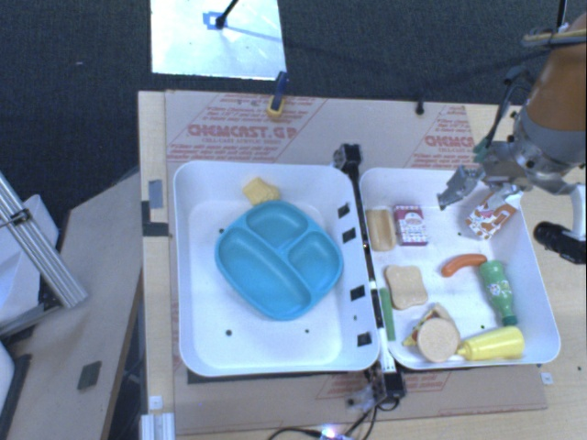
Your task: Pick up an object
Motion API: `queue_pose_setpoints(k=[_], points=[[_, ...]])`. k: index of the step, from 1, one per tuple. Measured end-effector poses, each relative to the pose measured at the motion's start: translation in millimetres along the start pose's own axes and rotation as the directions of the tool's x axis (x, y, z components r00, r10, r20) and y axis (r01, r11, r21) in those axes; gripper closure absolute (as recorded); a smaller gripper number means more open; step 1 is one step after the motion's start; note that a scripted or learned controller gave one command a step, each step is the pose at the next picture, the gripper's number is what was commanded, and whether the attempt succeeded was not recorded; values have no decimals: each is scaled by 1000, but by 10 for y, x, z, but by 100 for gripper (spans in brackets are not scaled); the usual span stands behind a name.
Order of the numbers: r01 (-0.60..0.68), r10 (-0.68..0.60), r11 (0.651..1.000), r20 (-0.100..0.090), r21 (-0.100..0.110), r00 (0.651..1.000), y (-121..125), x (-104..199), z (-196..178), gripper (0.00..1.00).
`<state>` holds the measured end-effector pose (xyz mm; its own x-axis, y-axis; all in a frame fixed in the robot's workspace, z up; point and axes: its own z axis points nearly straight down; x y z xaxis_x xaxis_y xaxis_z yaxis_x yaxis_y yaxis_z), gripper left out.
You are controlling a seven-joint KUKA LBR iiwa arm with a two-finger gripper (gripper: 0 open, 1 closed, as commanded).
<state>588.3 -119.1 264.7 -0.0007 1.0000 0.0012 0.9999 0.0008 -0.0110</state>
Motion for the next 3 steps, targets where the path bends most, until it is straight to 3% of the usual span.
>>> queue_pose_setpoints(k=[1, 3], points=[[2, -2, 1000, 2, -13, 1000, 18, 2, -73, 0], [0, 0, 1000, 0, -8, 1000, 8, -18, 1159, 0]])
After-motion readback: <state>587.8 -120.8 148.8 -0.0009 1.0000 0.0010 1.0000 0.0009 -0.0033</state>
